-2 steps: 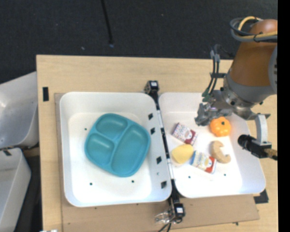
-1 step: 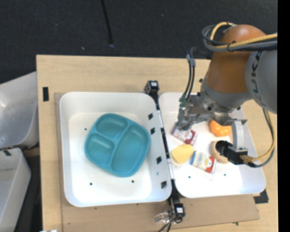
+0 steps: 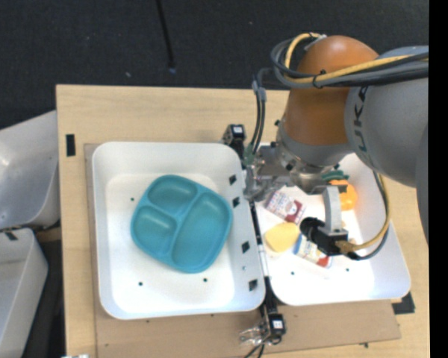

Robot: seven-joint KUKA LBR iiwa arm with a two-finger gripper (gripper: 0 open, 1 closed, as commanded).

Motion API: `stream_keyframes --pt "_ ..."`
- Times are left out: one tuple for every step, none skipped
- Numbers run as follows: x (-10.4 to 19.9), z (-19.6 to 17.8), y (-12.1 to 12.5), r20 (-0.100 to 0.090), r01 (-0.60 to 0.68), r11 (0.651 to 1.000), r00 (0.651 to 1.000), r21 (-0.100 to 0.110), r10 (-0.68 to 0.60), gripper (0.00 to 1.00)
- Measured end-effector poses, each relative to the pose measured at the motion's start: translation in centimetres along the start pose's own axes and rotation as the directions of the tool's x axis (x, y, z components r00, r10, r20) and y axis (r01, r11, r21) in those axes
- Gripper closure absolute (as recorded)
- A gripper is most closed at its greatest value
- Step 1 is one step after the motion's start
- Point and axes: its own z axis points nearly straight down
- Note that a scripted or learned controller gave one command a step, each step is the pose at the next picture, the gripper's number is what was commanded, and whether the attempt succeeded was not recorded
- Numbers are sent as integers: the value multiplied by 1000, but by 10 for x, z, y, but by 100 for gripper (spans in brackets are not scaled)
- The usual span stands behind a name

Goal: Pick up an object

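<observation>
One grey two-finger gripper (image 3: 272, 189), finger state indeterminable, is lowered at twelve o'clock of yellow soft block (image 3: 281, 237); nothing is seen lifted.

We look down from one fixed camera above the tabletop (image 3: 157, 110), at a slant, seeing both white bins (image 3: 119, 289); the arm (image 3: 336, 95) enters from right.

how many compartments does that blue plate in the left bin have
3. The blue plate has one long compartment on its right side, and two smaller ones on its left: one toward the top, one toward the lower left. None look hidden.
</observation>
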Motion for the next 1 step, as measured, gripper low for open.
stream_keyframes --pt "49 1 1 0 -1 1000 1000 0 1 100"
